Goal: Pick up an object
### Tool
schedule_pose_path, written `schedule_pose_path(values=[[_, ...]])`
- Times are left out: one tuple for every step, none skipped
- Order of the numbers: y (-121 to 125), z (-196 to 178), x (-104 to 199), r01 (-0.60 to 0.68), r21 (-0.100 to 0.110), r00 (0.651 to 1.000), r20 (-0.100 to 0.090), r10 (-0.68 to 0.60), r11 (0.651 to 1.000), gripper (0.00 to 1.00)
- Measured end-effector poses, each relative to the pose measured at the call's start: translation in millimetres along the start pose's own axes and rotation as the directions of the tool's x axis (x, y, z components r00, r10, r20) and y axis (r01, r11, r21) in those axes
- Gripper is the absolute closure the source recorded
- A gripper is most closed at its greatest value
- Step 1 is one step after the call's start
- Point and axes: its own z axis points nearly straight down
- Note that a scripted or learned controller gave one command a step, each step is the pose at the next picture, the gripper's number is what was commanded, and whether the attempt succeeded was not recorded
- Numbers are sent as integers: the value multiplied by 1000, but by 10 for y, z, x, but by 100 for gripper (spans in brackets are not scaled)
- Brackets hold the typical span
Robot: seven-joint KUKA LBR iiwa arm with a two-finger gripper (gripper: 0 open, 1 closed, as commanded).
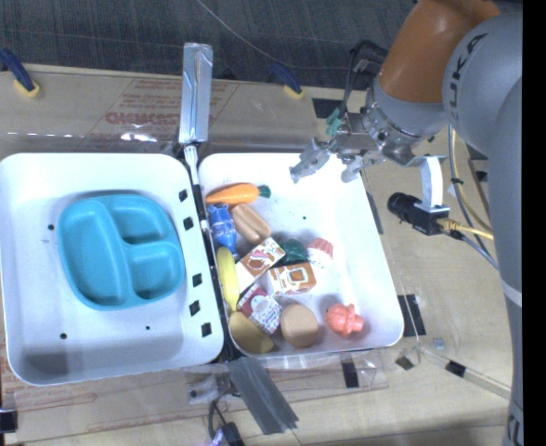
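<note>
Camera view has the tool (329, 163) hanging over the far right part of the right bin (370, 249), its two fingers spread apart with nothing between them. One finger (306, 165) points down and left toward the bin floor; the other sits just beside it to the right. Behind the tool the grey arm (482, 72) with its orange band (431, 40) comes in from the right.

Below and left of the tool, the objects crowd the left and near parts of the right bin. An orange carrot (232, 193) lies closest to the far wall, with a tan sausage-shaped piece (251, 223) just beneath it and a blue bottle-like item (220, 226) touching the dividing wall. A yellow banana (227, 277) runs along that wall. Small printed packets (278, 269) sit in the middle of the pile, a round brown piece (300, 324) near the front wall, and a pink toy (344, 320) just beside it to the right.

Further left, the left bin (32, 342) holds a blue divided tray (120, 249). Both bins rest on the surface (459, 407).
</note>
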Motion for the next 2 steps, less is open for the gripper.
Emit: schedule_pose_path(values=[[39,1553,380,15,7,1000,0,-15,1000,0],[101,1821,-83,124,0,992,0,-124,992,0]])
